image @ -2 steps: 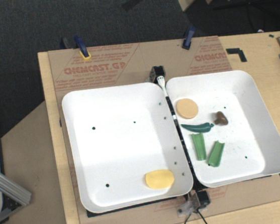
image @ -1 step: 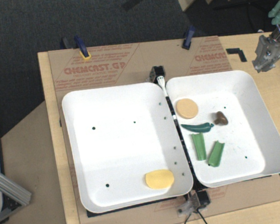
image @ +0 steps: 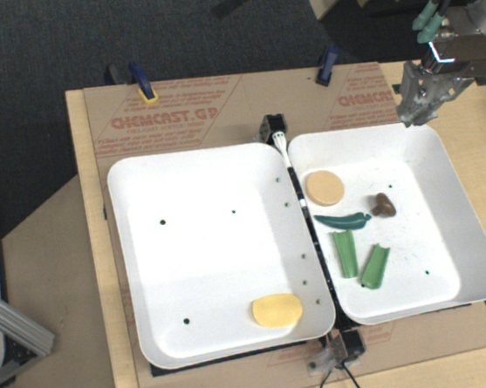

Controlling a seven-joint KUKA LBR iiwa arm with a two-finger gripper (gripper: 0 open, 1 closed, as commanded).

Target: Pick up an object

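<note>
Well apart: end effector (top right), cookie

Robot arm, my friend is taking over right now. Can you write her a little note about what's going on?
Gripper: over the far right corner of the right bin, holding nothing I can see; open or shut is unclear.
Right bin: tan round disc, dark green curved piece, small brown lump, two green sticks.
Left bin: yellow oval piece near its front right corner.
Done: nothing picked up yet.
Left: choose an object, lower, grasp, lift.
</note>
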